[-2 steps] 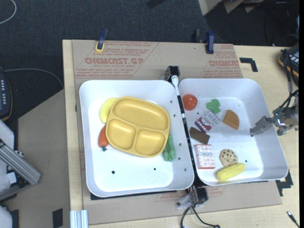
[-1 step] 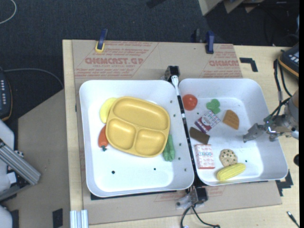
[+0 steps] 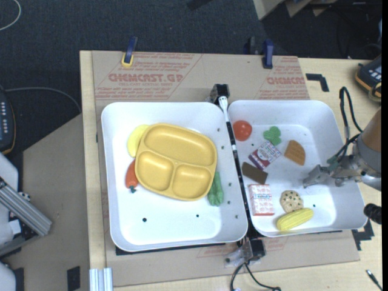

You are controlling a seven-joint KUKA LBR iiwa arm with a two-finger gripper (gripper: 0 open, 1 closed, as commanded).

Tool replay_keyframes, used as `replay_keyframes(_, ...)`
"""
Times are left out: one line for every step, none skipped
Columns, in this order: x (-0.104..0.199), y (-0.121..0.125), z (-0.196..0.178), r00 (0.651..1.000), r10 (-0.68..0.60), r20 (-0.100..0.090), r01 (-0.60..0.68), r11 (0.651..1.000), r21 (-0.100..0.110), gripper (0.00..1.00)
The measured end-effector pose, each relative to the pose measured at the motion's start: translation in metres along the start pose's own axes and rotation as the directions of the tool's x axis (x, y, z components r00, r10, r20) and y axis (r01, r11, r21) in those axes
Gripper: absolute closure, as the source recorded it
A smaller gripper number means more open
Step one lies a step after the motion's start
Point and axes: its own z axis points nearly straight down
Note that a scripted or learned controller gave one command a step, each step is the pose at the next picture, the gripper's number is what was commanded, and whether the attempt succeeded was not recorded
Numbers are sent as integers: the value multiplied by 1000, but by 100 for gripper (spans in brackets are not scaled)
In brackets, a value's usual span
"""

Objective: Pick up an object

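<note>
The right bin (image 3: pixel 321 115) holds several small items: a red tomato (image 3: pixel 242 130), a green broccoli piece (image 3: pixel 272 134), a red-and-white packet (image 3: pixel 265 154), an orange bread slice (image 3: pixel 295 152), a brown bar (image 3: pixel 254 173), a white packet with red print (image 3: pixel 261 199), a cookie (image 3: pixel 291 200) and a yellow corn cob (image 3: pixel 294 219). My gripper (image 3: pixel 316 177) reaches in low from the right, over bare bin floor. It is right of the brown bar, above the cookie and below the bread slice. Nothing is seen held in it.
The left bin (image 3: pixel 115 162) carries a yellow divided tray (image 3: pixel 174 160). A yellow piece (image 3: pixel 136 139) and a red-orange vegetable (image 3: pixel 131 176) poke out at the tray's left, and a green leafy piece (image 3: pixel 216 190) lies at its right. A black divider (image 3: pixel 230 144) runs between the bins.
</note>
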Motion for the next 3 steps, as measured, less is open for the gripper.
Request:
replay_keyframes(5, 2, 24, 1000, -4, -6, 4, 1000, -2, 0)
replay_keyframes(2, 1, 13, 1000, -2, 1, 2, 1000, -5, 100)
replay_keyframes(4, 10, -48, 1000, -1, 8, 1, 1000, -12, 100)
